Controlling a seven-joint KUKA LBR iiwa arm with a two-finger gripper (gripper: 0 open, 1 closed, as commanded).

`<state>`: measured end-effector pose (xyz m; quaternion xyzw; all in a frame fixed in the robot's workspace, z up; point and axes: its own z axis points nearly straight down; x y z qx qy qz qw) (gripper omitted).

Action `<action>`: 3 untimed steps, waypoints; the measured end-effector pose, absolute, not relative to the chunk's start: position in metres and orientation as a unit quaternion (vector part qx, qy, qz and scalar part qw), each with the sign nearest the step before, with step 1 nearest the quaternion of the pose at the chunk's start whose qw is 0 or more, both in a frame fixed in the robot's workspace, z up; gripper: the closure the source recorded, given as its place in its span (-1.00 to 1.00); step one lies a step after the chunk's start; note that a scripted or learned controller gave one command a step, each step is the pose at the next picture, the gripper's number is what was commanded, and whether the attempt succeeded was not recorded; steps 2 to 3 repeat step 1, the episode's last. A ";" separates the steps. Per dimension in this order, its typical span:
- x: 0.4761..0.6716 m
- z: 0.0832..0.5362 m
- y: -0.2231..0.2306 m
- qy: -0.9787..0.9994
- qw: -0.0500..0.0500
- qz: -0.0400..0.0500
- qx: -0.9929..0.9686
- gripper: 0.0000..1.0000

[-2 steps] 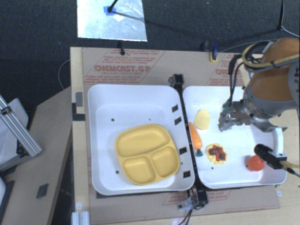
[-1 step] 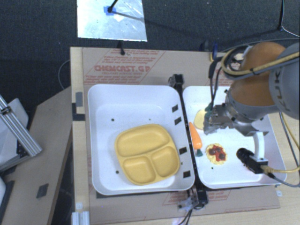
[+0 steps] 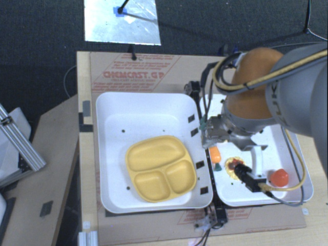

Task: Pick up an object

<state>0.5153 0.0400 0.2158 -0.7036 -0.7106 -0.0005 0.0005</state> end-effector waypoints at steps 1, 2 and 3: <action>0.509 0.214 0.095 -0.710 0.000 -0.001 -0.704 1.00; 0.509 0.214 0.095 -0.710 0.000 -0.001 -0.704 1.00; 0.509 0.214 0.095 -0.710 0.000 -0.001 -0.704 1.00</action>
